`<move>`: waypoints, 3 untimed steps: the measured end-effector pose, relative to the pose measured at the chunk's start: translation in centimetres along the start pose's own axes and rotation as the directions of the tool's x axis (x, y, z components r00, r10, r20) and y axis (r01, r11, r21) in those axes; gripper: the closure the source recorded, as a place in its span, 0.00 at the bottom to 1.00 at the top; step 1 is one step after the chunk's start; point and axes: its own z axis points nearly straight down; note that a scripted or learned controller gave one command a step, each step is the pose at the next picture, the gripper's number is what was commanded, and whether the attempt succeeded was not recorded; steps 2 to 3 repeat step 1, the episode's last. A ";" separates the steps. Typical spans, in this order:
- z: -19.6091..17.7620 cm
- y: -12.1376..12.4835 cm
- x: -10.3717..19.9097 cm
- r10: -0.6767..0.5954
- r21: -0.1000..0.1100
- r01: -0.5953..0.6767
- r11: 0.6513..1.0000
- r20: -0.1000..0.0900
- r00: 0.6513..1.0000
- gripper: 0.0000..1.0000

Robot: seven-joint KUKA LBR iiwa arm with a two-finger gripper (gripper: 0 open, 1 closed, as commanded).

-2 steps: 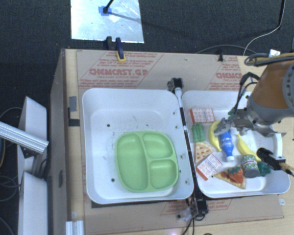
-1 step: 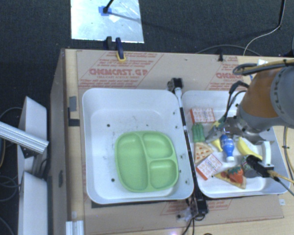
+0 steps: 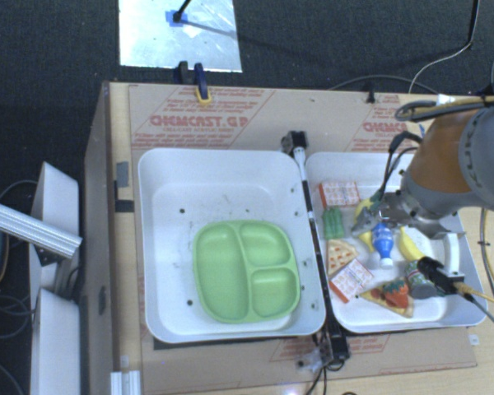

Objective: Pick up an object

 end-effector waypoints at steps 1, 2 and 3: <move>-11.7 -4.0 8.2 0.000 0.001 0.000 1.000 -0.001 1.000 1.00; -11.7 -4.0 8.2 0.000 0.001 0.000 1.000 -0.001 1.000 1.00; -11.7 -4.0 8.2 0.000 0.001 0.000 1.000 -0.001 1.000 1.00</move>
